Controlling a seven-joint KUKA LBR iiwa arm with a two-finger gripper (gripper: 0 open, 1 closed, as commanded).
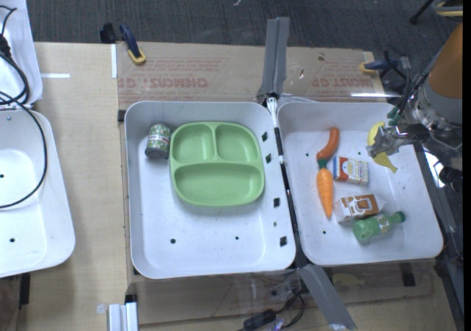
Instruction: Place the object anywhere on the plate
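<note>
A green divided plate (pixel 217 164) lies in the left bin (pixel 154 245), with a small can (pixel 157 140) beside its left edge. The right bin (pixel 416 245) holds an orange carrot (pixel 324 190), a sausage (pixel 329 143), two small cartons (pixel 351 170) (pixel 358 207) and a green bottle (pixel 377 226). A yellow banana-like piece (pixel 385 159) lies at that bin's right side. My gripper (pixel 384 144) hangs at the bin's upper right, right over the yellow piece. Whether it touches the piece is not clear.
A grey divider rail (pixel 276 57) runs between the bins at the back. A blue and yellow clamp (pixel 131 44) sits on the bench at the back left. White trays with black cables (pixel 22 175) stand at the far left.
</note>
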